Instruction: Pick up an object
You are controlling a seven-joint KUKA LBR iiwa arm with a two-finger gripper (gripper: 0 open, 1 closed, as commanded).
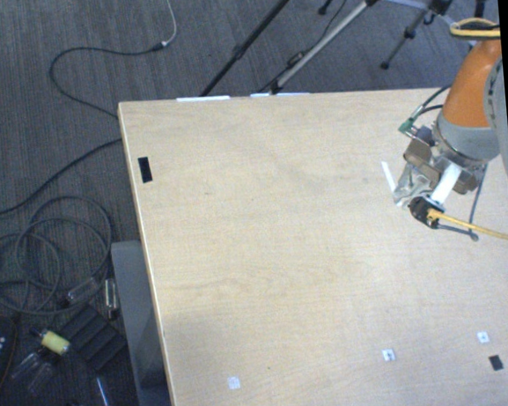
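Note:
My gripper (pixel 409 186) hangs low over the right part of the pale wooden bench top (pixel 284 239), below the arm's orange band (pixel 474 90). It is seen from above at a slant, with grey and white parts and a small black piece on its near side. A thin yellow cable (pixel 468 226) runs from it to the right.
Small black tape marks (pixel 145 169) and white tags (pixel 388 354) lie flat on the bench. The bench's left edge drops to dark carpet with coiled cables (pixel 38 261) and loose gear. Tripod legs (pixel 352 12) stand beyond the far edge.

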